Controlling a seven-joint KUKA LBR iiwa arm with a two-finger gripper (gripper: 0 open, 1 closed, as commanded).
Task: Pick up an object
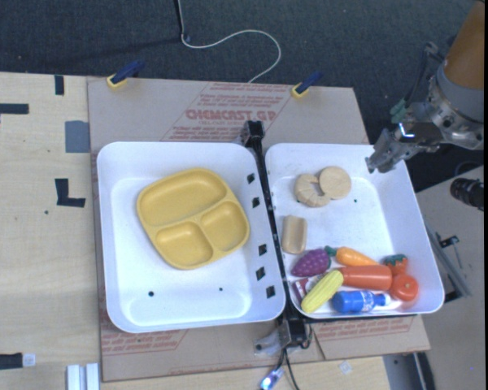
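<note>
The gripper (384, 158) hangs over the upper right rim of the right bin (390, 193), holding nothing; how wide it stands I cannot tell. Below it lie two round biscuits (323, 187) and a tan block (294, 235). Along the near edge (all crowded together) sit grapes (312, 262), corn (321, 291), a carrot (356, 257), a tomato (404, 288) and a blue bottle (358, 302). The left bin (122, 234) holds a yellow divided plate (193, 217).
</note>
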